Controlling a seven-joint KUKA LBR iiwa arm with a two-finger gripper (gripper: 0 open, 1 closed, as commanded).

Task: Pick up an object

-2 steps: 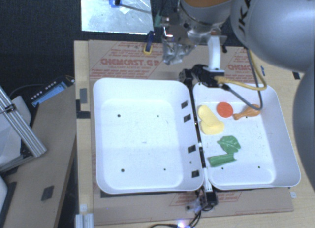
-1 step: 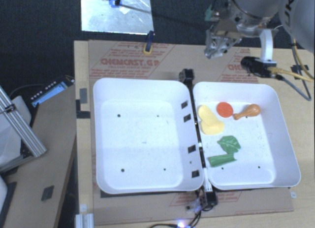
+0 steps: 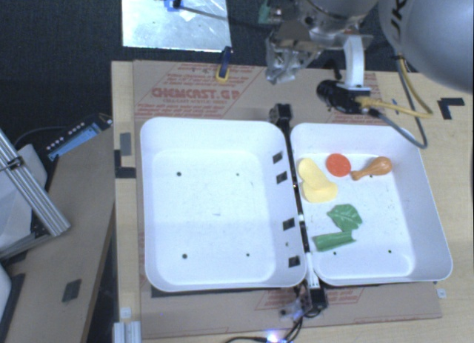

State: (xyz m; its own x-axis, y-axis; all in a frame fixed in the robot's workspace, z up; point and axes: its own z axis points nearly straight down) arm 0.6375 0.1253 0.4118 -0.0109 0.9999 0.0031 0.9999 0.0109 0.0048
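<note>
So the arm [image 3: 415, 15] is hanging up in the top right of the frame, well above and behind the bins, and the gripper [image 3: 285, 64] is sitting near the top centre, over the cardboard-coloured board [image 3: 185, 90] and not over either bin. Honestly can't tell how it's set from this angle, it's just a blurry metal lump, and nothing is showing in it.

All the pickable stuff is sitting in the right bin [image 3: 422, 260]. There's a yellow piece [image 3: 316, 183] close to the divider, an orange-red disc [image 3: 338, 164] just to its upper right, a drumstick-looking toy [image 3: 372, 168] right of the disc, and a green leafy thing [image 3: 341, 226] lower down, toward the middle of that bin. The left bin [image 3: 159, 260] is just showing bare white floor.

My read: it's sitting at the very start of the pick, hovering before committing to a target. Nothing is grabbed yet as far as I can see.

Next move is calling for swinging down-frame over the right bin and dropping onto one item. The yellow piece and the disc are lying just beside each other, so going there is risking a nudge or a double catch. The drumstick is looking like the friendlier grab with that thin handle, and it's standing a bit more apart. The green thing is looking flat, so the gripper is probably going to struggle getting under it.
</note>
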